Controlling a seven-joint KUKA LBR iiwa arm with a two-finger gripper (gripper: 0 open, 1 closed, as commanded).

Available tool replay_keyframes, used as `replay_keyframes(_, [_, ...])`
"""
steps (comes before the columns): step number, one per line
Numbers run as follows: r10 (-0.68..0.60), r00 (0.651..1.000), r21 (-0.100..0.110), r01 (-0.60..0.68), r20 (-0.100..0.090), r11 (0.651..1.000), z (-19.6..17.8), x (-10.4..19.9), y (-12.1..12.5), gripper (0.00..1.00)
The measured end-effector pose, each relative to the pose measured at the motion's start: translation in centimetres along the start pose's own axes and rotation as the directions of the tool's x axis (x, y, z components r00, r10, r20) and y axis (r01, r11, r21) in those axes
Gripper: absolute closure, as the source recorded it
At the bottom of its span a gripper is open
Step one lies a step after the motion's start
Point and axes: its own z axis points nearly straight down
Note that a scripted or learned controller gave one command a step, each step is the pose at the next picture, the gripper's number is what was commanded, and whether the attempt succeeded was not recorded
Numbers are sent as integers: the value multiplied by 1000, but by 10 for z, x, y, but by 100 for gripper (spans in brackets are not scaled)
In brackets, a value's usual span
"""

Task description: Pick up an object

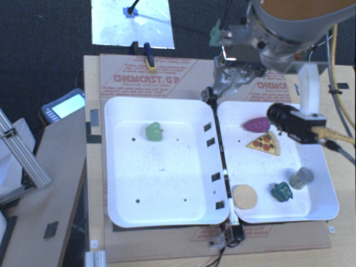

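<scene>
Tool (222, 85) hangs over the bins' far edge near the divider, its state impossible to tell, while a green pepper (154, 131) lies in the left bin (161, 204) and a pizza slice (265, 144) in the right bin (320, 204).

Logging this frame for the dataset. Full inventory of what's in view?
bins: 2, white, side by side on the bench
pepper: 1, light green, left bin, far side
purple piece: 1, purple, right bin, far side
pizza slice: 1, yellow and red, right bin, just in front of the purple piece
cookie: 1, tan, right bin, near-left corner
teal piece: 1, right bin, near side
jar: 1, clear, beside the teal piece
arm: 1, grey, above the right bin's far edge
</scene>
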Motion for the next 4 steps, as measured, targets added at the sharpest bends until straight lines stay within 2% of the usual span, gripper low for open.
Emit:
replay_keyframes(1, [1,1000,14,-1,7,1000,10,32,65,100])
replay_keyframes(2, [0,1000,24,0,9,1000,121,70,110,100])
replay_keyframes(3, [1,1000,5,-1,3,1000,23,73,128,100])
replay_keyframes(4, [1,1000,15,-1,6,1000,28,73,127,0])
